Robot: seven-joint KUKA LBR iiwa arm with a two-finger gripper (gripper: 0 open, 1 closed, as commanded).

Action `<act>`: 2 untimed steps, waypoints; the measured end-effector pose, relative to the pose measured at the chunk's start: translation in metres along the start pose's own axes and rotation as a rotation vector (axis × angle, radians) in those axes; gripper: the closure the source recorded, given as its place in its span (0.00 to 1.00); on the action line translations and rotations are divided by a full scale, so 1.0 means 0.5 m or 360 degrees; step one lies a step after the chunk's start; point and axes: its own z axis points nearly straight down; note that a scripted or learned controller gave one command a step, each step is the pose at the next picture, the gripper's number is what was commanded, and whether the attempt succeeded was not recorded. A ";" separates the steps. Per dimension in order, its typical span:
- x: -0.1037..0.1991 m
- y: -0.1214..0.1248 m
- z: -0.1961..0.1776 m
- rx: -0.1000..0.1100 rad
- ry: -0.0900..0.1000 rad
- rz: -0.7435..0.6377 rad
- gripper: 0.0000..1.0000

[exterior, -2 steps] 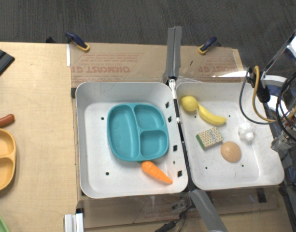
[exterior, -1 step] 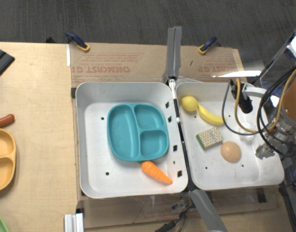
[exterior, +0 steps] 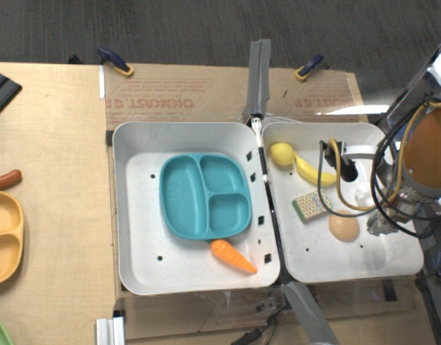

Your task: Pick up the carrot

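The orange carrot (exterior: 232, 256) lies in the left bin (exterior: 134, 207), near its front wall. It rests just below the lower right corner of a teal divided plate (exterior: 206, 195) and points down to the right. My gripper (exterior: 384, 224) hangs over the right side of the right bin (exterior: 393, 264), far from the carrot. Nothing shows in its grasp.
The right bin holds a lemon (exterior: 281, 154), a banana (exterior: 314, 171), a small green-and-white sponge (exterior: 308, 205) and a tan egg-shaped thing (exterior: 343, 228). On the bench to the left sit an orange divided plate (exterior: 3, 237) and a sausage (exterior: 6, 179).
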 end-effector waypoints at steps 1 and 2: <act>0.051 0.088 -0.126 0.0004 0.0003 0.0061 1.00; 0.042 0.077 0.016 0.0004 0.0000 -0.0265 1.00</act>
